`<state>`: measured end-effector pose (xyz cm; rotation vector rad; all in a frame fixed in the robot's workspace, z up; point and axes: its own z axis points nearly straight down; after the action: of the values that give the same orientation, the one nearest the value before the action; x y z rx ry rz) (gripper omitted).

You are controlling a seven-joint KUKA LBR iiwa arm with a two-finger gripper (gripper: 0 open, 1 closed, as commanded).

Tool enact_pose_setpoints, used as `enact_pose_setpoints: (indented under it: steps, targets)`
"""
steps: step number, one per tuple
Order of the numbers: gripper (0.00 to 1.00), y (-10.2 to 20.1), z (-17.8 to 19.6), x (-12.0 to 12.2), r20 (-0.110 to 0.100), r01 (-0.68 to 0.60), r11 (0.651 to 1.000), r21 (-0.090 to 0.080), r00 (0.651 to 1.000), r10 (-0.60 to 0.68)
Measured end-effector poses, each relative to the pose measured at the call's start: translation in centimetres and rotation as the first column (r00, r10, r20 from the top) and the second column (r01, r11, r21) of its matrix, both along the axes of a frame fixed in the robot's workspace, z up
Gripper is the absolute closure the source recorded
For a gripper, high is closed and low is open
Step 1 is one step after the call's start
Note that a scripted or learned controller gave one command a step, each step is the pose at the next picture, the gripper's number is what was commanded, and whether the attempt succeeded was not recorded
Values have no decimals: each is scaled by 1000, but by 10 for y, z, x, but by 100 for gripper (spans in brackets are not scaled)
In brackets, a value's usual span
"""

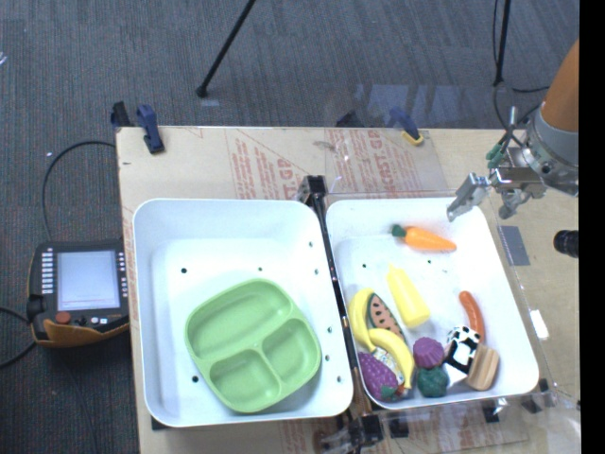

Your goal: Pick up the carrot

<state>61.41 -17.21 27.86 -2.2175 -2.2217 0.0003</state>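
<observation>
The carrot (430,240), orange with a green top, was recorded lying flat in the far part of the right bin (501,253), apart from the yellow block (408,295), banana (378,334) and sausage (471,312) nearer the camera. The claw (493,195) was noted above the bin's far right rim, well short of the carrot, its fingers spread and nothing held between them. For a sound pick, it was judged that the claw should be brought over the carrot's thicker middle, turned across its length, lowered close to the bin floor and only then closed.
</observation>
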Motion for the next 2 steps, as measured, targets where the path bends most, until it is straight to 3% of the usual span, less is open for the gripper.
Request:
enact_pose_setpoints:
  steps: [1, 2]
  targets:
    - [0, -7, -127, 27, -15, -30, 1000, 5, 999, 30]
    - [0, -12, -195, 30, -8, 169, 986, 1, 986, -169]
